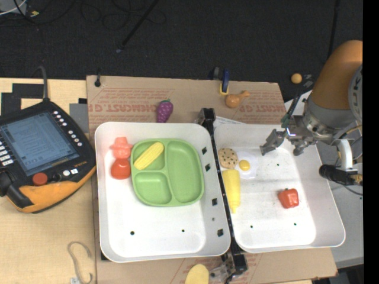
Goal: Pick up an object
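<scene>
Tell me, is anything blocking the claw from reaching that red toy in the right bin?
Nothing visible does. The gripper hovers over the right bin's upper part, and bare white floor lies between it and the red toy. The cookie sits off to the side.

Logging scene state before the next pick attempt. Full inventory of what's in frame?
white bins: 2, white, side by side on the bench
divided plate: 1, green, left bin
corn cob: 1, yellow, plate's upper-left compartment
toy figure: 1, pink and orange-red, left bin, left of the plate
cookie: 1, tan with dark specks, right bin, top left
fried egg: 1, white with yellow yolk, beside the cookie
yellow toy: 1, yellow, right bin's left wall
red toy: 1, red, right bin, centre right
grapes: 1, purple, cardboard behind left bin
pear-like toy: 1, orange, cardboard behind right bin
teach pendant: 1, grey and orange, bench left
gripper: 1, grey, over right bin's upper part, holding nothing
</scene>
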Robot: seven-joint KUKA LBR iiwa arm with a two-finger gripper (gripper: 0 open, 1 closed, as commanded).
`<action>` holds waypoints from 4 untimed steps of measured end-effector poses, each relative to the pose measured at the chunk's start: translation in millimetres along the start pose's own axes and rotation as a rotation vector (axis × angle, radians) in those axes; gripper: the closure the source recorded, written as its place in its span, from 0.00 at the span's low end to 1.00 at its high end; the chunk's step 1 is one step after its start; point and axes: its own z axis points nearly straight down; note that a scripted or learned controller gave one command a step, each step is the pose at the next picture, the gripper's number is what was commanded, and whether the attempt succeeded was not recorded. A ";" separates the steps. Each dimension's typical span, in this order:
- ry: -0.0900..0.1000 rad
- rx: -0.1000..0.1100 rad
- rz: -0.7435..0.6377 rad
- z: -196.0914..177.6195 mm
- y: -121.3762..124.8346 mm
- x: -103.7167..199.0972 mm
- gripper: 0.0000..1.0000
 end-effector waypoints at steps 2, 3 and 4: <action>-0.002 -0.011 -0.003 52.3 6.4 -4.8 0.00; -0.004 -0.017 -0.004 97.7 8.6 -2.5 0.00; -0.003 -0.019 -0.004 85.8 8.8 -2.5 1.00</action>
